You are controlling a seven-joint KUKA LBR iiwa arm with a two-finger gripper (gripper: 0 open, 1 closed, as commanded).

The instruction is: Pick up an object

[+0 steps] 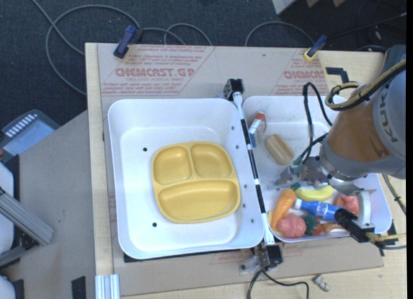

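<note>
Yellow plastic, a three-compartment divided plate (193, 181), is lying in the middle of the left shallow white bin (129, 123), which is taking up the centre-left of the frame on the pale brown desk (161, 72). The right shallow white bin (284, 107) is sitting just beside it, and the grey arm with the orange band (361, 136) is reaching in from the right edge and hanging over that bin's lower half. The jaws (298, 174) are pointing down among the clutter, but whether they are apart or together cannot be told, and nothing can be seen between them. Near them, a tan rounded block (279, 149) is lying toward the bin's upper middle, with a small white bottle with a red cap (256, 125) above it. In the lower right of the bin a yellow banana-shaped toy (314, 194), an orange carrot-shaped toy (282, 206), a blue tube (321, 210) and a pink rounded toy (292, 226) are lying crowded together, touching one another.
</note>
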